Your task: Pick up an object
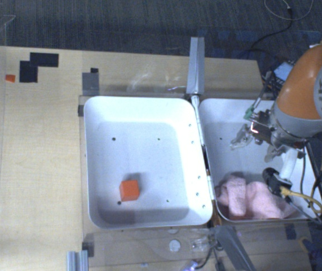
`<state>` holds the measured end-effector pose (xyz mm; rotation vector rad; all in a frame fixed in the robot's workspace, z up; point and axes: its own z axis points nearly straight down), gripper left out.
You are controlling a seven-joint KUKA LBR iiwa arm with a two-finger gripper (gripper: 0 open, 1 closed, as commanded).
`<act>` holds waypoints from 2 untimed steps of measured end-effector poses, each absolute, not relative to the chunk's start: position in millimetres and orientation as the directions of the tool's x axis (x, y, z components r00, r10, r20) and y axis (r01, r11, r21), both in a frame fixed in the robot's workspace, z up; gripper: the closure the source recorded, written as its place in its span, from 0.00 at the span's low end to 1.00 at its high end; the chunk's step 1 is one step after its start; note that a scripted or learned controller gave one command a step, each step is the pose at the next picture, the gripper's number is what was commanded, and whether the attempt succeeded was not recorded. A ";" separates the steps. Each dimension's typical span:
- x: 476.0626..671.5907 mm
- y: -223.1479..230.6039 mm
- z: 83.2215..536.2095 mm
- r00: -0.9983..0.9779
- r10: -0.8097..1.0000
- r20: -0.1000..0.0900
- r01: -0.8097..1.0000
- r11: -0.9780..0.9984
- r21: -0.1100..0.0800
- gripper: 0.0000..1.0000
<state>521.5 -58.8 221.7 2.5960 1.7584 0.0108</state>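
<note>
Over the right bin (223, 109), toward its back half, the gripper (245, 137) hangs w/ the arm (304, 95) behind it; whether it's wide or narrow I can't tell at this angle, and nothing shows between its tips. Nearest pickable thing: pink cloth (251, 199), bunched along that bin's front edge, apart from the gripper. Judgement: to do this well, shift toward the front edge, come straight down on the cloth's highest fold and pinch a ridge, not a flat patch, since soft fabric likely slips. Keep off the front wall, which the cloth lies right against. Other option: orange block (129, 190) in the left bin (101, 114), near its front-left corner, clear of the walls, but the divider (202, 145) btwn bins must be crossed. On the desk (36, 151), black shapes (36, 65) at the back-left corner; no obstacle.
</note>
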 end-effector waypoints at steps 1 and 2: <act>561.5 -133.7 219.3 0.266 0.964 0.000 0.964 -0.266 0.006 0.00; 533.7 -105.2 90.5 -0.065 0.998 -0.002 0.998 0.065 0.015 0.00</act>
